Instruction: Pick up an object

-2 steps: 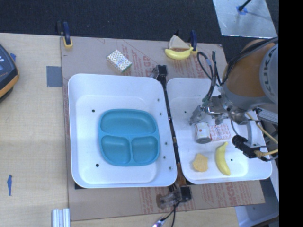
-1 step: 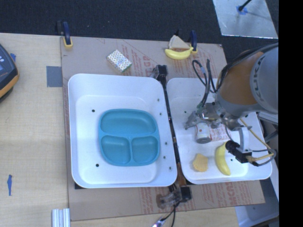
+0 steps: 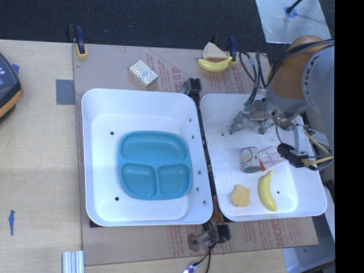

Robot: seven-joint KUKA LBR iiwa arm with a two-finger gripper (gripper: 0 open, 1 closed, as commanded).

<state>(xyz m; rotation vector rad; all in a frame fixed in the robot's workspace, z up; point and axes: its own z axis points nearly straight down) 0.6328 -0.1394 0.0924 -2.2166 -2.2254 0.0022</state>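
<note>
The right bin (image 3: 222, 152) holds a small metal can (image 3: 248, 159) lying on its side, with a red-and-white packet (image 3: 271, 156) touching it on the right. A yellow banana (image 3: 267, 191) and a small yellow chunk (image 3: 240, 195) lie near that bin's front edge. My gripper (image 3: 248, 128) hangs over the back part of the right bin, behind the can and apart from it. Its fingers (image 3: 234, 127) are spread open with nothing between them.
The left bin (image 3: 96, 152) holds a blue divided plate (image 3: 154, 165). Behind the bins lie a small patterned box (image 3: 143, 73) and a yellow toy (image 3: 215, 63). A dark device (image 3: 7, 87) sits at the far left. Cables run along the arm at the right bin's edge.
</note>
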